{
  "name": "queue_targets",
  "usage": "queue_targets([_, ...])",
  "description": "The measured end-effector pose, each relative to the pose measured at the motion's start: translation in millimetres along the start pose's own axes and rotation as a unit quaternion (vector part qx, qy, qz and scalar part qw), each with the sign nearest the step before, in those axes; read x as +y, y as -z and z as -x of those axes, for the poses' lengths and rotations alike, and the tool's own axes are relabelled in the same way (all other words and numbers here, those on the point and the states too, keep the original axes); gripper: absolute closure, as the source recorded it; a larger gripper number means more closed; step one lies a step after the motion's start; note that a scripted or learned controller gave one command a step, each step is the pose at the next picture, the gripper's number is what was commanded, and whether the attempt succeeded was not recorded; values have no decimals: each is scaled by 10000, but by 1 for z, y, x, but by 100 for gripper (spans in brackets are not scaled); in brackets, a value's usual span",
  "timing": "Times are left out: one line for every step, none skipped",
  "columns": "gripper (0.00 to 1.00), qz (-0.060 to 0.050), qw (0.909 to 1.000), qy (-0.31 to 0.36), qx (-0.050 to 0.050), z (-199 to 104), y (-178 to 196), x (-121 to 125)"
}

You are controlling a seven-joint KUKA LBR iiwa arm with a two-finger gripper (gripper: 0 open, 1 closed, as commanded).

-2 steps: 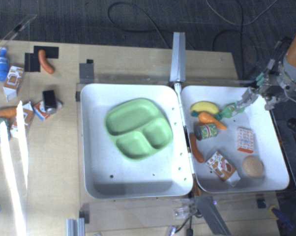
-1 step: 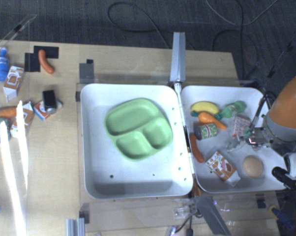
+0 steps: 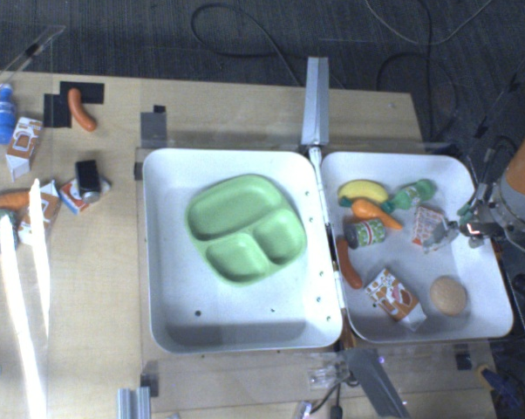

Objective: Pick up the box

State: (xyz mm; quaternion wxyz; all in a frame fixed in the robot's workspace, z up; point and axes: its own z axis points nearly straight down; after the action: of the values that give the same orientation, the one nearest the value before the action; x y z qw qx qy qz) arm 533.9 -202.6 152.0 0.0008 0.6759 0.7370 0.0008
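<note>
A small brown, white and red box (image 3: 392,294) lies flat in the right bin (image 3: 489,321), near its front wall. A second small carton (image 3: 428,227), white with red marks, lies tilted further back towards the right. My gripper (image 3: 470,226) hangs over the right side of that bin, just to the right of the white carton and close to it. Whether it touches the carton I cannot tell. The grey arm with its orange band (image 3: 522,177) comes in from the right edge.
The right bin also holds a banana (image 3: 363,189), a carrot (image 3: 375,211), a green bottle (image 3: 411,193), a can (image 3: 365,233), a sausage (image 3: 349,264) and a round bun (image 3: 448,296). A green divided tray (image 3: 245,227) sits in the left bin (image 3: 171,321). Loose items lie on the bench at left.
</note>
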Motion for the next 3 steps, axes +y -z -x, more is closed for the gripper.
queue_targets([100,2,10000,13,1,-1,7,2])
queue_targets([0,1,10000,14,1,0,7,2])
queue_targets([0,22,9903,1389,-10,4,-66,61])
